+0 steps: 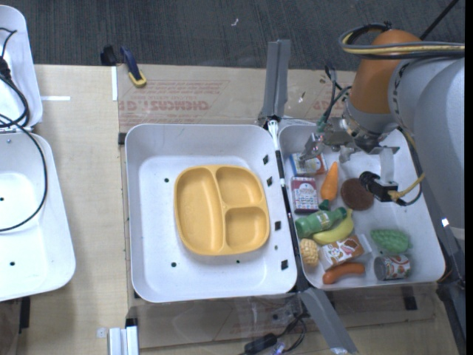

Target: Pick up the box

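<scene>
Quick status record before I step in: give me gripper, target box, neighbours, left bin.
gripper: low over the back-left corner of the right bin
box: red, flat by the bin's left wall, just in front of the gripper
neighbours: carrot to its right, green bottle and banana in front
left bin: yellow divided plate at its middle

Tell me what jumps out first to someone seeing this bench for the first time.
The yellow divided plate sits alone in the left bin. The right bin is crowded with toy food, including a banana and carrot. The grey arm's orange band looms above that bin's far end.
</scene>
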`<state>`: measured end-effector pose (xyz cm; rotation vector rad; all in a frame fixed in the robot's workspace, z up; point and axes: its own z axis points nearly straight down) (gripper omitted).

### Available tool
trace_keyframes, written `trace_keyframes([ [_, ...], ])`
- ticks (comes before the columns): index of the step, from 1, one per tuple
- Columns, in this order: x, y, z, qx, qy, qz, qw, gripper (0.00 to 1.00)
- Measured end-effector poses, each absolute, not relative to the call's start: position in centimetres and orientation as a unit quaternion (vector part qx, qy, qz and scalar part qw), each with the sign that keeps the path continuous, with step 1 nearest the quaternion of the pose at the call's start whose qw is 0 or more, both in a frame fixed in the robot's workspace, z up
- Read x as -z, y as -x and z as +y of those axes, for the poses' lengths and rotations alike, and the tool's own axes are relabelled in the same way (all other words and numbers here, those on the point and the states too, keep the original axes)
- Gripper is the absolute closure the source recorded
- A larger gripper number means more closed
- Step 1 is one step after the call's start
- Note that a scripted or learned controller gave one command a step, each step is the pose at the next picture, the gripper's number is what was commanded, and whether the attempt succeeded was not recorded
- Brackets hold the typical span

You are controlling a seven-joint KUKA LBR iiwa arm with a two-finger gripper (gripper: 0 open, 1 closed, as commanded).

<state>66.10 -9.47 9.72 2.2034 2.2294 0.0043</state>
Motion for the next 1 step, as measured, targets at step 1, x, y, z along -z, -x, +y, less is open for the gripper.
trace_keyframes([
  [1, -9.72, -66.10, -9.47, -0.0014, -0.703, 0.711, 0.004, 0.00],
])
